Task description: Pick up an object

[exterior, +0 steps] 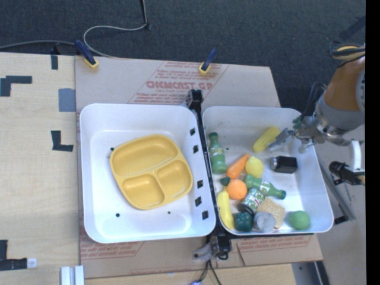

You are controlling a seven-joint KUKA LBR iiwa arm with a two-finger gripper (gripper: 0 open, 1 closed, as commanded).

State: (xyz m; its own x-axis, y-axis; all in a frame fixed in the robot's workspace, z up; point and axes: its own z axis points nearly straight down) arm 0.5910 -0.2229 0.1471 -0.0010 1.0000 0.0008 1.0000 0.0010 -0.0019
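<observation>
Claw [289, 136] by corn cob [265, 139] near right bin's [323, 189] rim — grip state perhaps unreadable.

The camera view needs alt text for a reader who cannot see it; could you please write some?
A grey robot arm's two-finger gripper hovers beside a yellow toy corn cob in the right shallow white bin, which holds a clutter of toy food, including a green plastic bottle and an orange ball. The left white bin holds a yellow divided plastic tray.
</observation>
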